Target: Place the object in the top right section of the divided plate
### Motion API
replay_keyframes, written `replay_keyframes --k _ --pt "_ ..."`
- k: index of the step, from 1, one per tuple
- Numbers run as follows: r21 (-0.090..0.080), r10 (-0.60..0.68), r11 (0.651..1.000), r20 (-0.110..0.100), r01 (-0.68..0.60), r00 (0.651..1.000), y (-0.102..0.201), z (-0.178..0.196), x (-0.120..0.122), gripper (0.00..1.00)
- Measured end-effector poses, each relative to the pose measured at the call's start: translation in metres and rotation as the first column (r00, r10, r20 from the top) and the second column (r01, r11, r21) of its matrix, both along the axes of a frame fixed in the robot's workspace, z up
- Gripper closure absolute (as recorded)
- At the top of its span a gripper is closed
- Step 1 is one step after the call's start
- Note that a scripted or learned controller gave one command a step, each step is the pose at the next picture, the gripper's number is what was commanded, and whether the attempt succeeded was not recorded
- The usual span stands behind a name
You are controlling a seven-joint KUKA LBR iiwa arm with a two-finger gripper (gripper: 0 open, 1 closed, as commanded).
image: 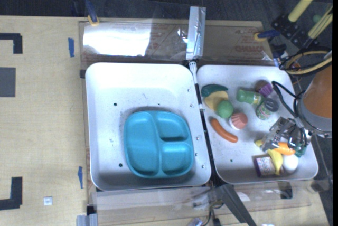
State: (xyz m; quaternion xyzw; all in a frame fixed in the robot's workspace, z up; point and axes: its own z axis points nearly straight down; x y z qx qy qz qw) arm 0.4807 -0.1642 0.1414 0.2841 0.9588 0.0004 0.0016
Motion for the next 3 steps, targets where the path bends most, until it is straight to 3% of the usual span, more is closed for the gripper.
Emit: replay_keyframes --k 1,2,3 --pt "-0.003 0.278 0.961 0.002 -0.278 0.961 0.037 -0.053 0.001 1.00" --pt "-0.007 0.566 0.825 0.007 -0.566 0.825 0.019 -0.053 0.012 1.00" --pt "-0.010 0.814 0.581 0.006 -0.814 0.581 0.066 -0.052 0.078 1.00"
